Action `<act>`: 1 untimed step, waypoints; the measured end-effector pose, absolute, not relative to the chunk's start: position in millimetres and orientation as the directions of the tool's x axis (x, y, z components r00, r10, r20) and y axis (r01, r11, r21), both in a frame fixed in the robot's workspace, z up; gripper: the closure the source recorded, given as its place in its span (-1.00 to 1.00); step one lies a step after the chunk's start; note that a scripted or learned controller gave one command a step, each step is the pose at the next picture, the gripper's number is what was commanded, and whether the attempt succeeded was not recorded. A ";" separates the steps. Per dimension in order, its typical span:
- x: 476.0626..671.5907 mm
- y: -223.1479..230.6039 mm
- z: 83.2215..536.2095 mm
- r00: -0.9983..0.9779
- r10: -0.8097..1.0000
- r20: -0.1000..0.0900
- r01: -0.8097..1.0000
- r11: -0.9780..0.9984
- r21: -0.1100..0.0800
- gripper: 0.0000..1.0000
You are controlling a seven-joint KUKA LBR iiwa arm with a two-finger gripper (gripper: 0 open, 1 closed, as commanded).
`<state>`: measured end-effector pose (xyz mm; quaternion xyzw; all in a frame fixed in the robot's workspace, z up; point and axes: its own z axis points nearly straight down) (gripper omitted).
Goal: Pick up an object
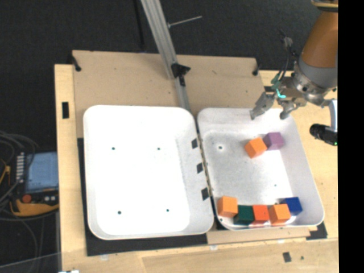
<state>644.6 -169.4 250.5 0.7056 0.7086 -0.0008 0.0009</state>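
The tool (268,111), fingers spread and holding nothing, hangs over the right bin's (302,152) far rim.

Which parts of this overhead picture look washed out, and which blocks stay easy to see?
Camera view: the left bin is glaringly white, its surface nearly featureless; the right bin shows grey shading; the orange block and purple block stay distinct; the hand looks slightly soft.
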 end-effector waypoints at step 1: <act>645.4 -169.1 187.5 -0.001 1.000 -0.002 1.000 0.001 -0.005 -1.00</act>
